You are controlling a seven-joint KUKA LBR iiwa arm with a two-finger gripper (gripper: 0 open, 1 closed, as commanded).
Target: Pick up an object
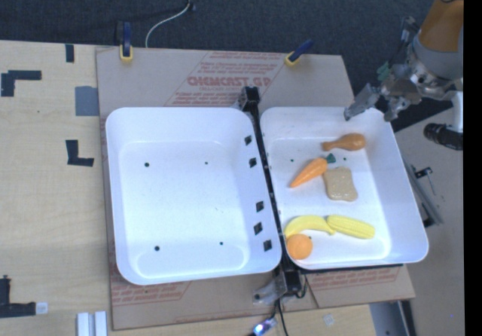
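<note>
Two white bins side by side on the bench; the left bin (pixel 181 191) holds nothing visible, the right bin (pixel 399 199) carries all the items. Gripper (pixel 370 106) hangs over the right bin's far rim at about 1 o'clock of that bin — fingers spread apart, nothing between them. Drumstick (pixel 346 143) lies nearest, just below the gripper. Carrot (pixel 309 172) sits beside the bread slice (pixel 340 184), mid-bin. At 6 o'clock: banana (pixel 309 224), corn cob (pixel 350 227) and orange (pixel 300 246) clustered — orange touching the banana.
</note>
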